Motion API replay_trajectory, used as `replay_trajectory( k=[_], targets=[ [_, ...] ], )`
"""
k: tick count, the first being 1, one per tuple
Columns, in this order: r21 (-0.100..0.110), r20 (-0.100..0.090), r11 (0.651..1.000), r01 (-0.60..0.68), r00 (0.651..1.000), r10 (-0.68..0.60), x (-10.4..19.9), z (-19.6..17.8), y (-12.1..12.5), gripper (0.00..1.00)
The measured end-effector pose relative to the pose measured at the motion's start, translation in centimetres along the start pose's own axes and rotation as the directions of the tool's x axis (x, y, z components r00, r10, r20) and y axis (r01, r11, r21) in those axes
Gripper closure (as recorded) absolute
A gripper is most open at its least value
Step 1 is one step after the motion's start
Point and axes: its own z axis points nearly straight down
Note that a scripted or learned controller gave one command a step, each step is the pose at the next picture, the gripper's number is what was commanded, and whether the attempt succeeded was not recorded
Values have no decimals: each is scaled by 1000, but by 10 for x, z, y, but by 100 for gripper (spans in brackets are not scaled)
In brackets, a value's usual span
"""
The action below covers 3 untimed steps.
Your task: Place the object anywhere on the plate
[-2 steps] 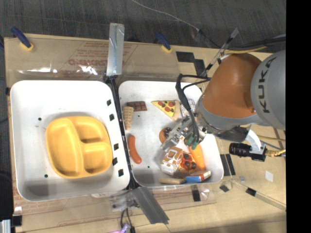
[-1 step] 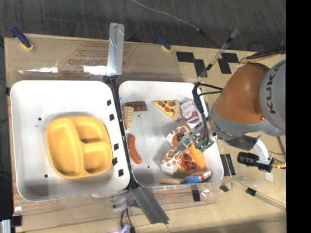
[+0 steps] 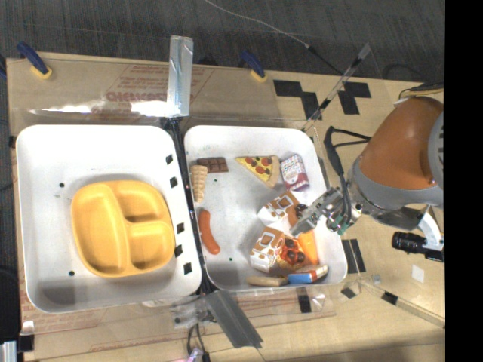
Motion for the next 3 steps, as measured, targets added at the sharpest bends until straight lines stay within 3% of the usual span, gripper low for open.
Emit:
replay_trajectory(
  k=[1, 2, 3],
  targets=[
    [1, -5, 986, 165, 986, -165, -20, 45, 9, 100],
    [0, -2, 1000, 27, 1000, -27, -8, 20, -7, 100],
    [-1, -5, 943, 333, 943, -333, -9, 39, -3, 100]
  ],
)
